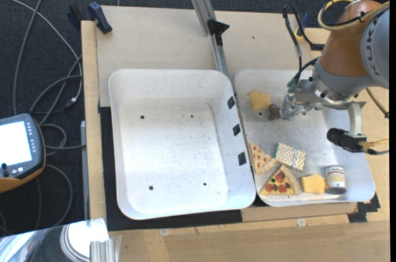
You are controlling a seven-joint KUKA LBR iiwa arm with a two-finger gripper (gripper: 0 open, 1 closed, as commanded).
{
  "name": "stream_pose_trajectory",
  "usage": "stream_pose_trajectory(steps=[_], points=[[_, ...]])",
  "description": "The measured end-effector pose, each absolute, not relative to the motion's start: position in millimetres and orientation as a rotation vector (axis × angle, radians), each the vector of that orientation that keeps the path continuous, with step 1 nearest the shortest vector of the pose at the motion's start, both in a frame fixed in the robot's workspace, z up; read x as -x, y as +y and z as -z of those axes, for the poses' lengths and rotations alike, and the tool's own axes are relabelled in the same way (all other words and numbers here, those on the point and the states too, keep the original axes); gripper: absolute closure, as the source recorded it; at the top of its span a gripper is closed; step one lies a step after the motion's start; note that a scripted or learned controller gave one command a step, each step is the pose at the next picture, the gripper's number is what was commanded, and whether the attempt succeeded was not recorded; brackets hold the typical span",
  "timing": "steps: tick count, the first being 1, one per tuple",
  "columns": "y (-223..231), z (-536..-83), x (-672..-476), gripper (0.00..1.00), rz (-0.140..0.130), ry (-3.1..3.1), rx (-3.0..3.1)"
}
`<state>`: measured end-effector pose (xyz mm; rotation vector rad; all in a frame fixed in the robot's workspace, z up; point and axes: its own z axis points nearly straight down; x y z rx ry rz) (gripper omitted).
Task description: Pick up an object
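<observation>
Grey steel of the gripper [288,111] hangs low in the right bin [346,192], just beside a small brown object [273,111] and a yellow block [260,100]; we cannot tell how its claw stands. Near the bin's front edge we see two pizza slices [279,182], a cracker [291,156], a cheese piece [314,184] and a small can [336,178].

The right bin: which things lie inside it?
In the right bin lie a yellow block, a small brown piece by the gripper, two pizza slices, a patterned cracker, cheese and a small can. The arm covers part of the floor.
</observation>
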<state>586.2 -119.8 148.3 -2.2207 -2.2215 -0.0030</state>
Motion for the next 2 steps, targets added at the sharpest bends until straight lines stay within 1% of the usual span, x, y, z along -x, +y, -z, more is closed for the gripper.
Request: stream_pose_trajectory(steps=[1, 2], points=[[-124, -202, -597.5, 1.00, 0.007, -2.228, 2.224], [-123, -230, -598.8, 1.00, 0.005, -2.227, 2.223]])
